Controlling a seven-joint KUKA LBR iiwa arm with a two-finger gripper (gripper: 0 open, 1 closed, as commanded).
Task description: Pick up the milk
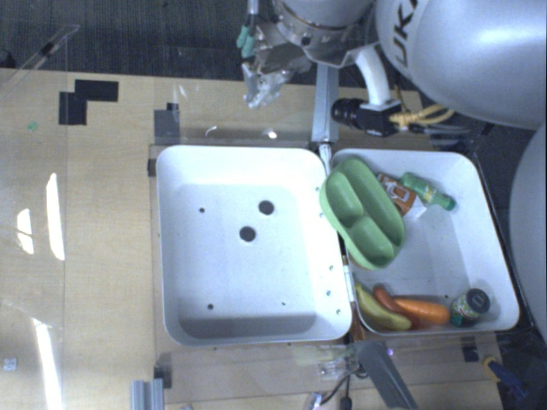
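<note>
My gripper (259,88) hangs high above the bench, beyond the far rim of the left bin (171,229), under the arm's orange band. It is far from the objects, which all lie in the right bin (491,229). Nothing shows under it or against it. A green two-compartment tray (363,212) leans against the divider between the bins and covers part of the right bin's floor. Beside it lies a small bottle (414,193) with a green cap and an orange label.
At the right bin's near edge lie a banana (380,310), a carrot (420,310) and a dark round can (472,304). The left bin's floor has two dark spots. The big grey arm fills the upper right, with black fittings and yellow cable behind the bins.
</note>
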